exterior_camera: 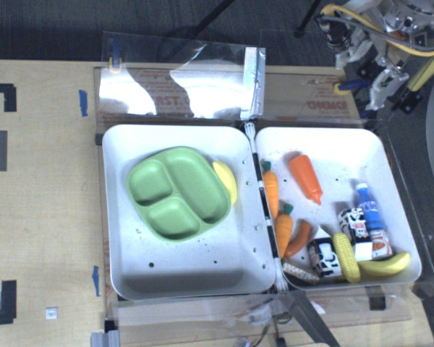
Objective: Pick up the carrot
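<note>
Three carrots lie along the left wall of the right bin. One carrot lies lengthwise near the divider, a second carrot sits just below it, and a third carrot leans against the second at a slant. My gripper hangs high at the top right, beyond the right bin's far edge and well away from the carrots, with nothing seen in it.
The right bin also holds an orange bottle, a blue bottle, a cow-print carton, a corn cob, a banana and a dark can. The left bin holds a green divided plate over a yellow item.
</note>
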`<state>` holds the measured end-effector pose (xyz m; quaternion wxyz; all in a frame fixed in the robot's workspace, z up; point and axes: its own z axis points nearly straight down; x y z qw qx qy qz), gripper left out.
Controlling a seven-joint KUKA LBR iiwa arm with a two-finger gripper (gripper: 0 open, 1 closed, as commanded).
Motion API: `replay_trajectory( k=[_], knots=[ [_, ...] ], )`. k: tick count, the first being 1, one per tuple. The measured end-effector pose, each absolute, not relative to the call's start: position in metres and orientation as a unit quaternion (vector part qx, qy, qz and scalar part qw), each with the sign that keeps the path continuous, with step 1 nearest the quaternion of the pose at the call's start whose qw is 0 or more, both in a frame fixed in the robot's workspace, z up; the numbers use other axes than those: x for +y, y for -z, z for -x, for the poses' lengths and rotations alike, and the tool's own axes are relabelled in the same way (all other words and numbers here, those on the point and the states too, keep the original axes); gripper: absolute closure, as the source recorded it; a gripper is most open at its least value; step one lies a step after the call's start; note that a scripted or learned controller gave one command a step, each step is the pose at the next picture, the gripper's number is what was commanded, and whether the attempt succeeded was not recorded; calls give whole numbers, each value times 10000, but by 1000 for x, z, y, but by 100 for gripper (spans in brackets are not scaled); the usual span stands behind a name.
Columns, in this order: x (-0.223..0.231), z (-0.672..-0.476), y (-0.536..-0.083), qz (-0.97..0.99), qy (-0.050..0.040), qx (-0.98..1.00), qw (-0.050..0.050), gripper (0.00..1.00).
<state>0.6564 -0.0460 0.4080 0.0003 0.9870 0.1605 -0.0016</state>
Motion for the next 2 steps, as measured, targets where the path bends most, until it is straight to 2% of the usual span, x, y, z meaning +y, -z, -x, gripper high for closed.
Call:
replay_trajectory(
  k=[1,2],
  knots=[
    [-14,-649,-241,-9891,24,1470,-7,0],
    [-14,-649,-241,-9892,21,1465,-7,0]
  ],
)
